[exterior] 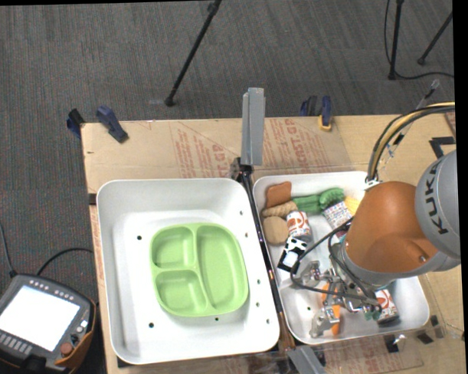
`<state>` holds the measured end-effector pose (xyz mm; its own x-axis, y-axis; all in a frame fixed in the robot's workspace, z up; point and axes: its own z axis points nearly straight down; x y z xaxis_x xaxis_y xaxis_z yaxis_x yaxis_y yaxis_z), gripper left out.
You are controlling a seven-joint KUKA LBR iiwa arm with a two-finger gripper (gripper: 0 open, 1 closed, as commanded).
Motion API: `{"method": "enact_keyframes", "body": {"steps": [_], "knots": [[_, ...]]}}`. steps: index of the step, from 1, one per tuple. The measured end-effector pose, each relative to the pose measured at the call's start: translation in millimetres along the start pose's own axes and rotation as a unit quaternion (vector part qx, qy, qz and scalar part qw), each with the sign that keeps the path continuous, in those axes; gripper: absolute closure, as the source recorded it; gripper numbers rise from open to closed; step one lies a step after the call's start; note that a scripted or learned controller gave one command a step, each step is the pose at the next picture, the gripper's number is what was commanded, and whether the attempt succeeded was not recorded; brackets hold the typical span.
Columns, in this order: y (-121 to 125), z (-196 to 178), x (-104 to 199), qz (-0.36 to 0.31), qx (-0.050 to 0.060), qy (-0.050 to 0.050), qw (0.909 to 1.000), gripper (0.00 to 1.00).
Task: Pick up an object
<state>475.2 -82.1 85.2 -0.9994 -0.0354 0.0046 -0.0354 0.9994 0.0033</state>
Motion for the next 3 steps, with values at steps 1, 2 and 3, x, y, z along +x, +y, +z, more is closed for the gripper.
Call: {"method": "enact_keyframes", "body": {"steps": [1, 2, 3], "knots": [[0.8, -10.3, -1.3, -0.002, 0.0, -0.001, 1.0, 1.0], [1.4, -9.9, -1.1, -0.003, 0.0, 0.0, 1.0, 0.0], [2.8, -19.2, -2.0, -0.005, 0.0, -0.001, 1.0, 1.0]]}}
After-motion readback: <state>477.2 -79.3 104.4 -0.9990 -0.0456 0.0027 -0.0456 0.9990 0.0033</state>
